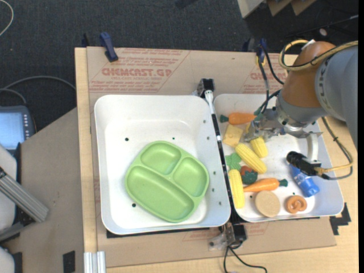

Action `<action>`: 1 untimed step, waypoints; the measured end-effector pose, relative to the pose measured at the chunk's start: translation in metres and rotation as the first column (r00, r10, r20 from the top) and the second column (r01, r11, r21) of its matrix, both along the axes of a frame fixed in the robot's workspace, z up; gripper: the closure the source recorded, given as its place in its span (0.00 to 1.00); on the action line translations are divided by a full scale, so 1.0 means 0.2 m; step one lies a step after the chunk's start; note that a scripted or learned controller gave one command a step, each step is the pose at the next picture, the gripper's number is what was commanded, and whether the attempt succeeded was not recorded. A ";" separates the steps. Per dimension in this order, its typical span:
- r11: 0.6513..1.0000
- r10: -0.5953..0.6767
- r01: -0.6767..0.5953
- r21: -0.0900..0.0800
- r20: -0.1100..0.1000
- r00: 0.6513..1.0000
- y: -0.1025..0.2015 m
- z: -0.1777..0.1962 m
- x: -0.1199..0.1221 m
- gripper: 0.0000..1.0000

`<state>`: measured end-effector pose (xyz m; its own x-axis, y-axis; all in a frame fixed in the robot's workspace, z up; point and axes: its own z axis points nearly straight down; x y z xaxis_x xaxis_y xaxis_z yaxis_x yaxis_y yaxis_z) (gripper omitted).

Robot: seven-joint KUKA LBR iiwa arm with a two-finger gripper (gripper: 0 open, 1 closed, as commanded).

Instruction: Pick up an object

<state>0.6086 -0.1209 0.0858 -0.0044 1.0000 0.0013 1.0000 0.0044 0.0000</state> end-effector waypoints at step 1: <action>1.000 0.003 -0.003 0.002 0.005 1.000 0.40 0.52 -0.25 1.00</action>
